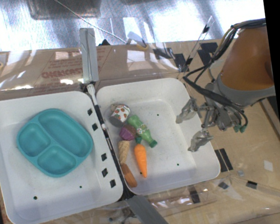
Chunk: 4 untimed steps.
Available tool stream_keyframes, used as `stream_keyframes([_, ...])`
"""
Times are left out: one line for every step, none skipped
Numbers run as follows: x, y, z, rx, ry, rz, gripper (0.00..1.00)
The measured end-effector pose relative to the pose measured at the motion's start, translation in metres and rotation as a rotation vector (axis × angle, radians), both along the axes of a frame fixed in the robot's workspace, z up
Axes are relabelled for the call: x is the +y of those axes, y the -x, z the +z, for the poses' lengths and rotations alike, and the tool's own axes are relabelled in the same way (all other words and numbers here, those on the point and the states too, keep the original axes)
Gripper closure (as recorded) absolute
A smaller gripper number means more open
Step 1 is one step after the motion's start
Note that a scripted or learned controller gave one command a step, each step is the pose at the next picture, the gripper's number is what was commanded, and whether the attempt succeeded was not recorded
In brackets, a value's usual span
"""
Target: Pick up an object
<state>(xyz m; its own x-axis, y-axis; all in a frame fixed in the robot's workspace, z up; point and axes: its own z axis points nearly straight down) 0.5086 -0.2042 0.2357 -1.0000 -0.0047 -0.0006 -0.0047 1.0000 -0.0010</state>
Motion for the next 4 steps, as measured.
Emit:
stream_keyframes([0.009, -0.01, -0.14, -0.003, 0.0, -0.098, 0.0])
stream_keyframes([0.011, -0.013, -0.128, -0.008, 0.002, -0.088, 1.0])
stream_keyframes([0.012, 0.002, -0.045, -0.004, 0.0, -0.385, 1.0])
stream_keyframes([0.054, 0.031, -0.029, 0.001, -0.001, -0.243, 1.0])
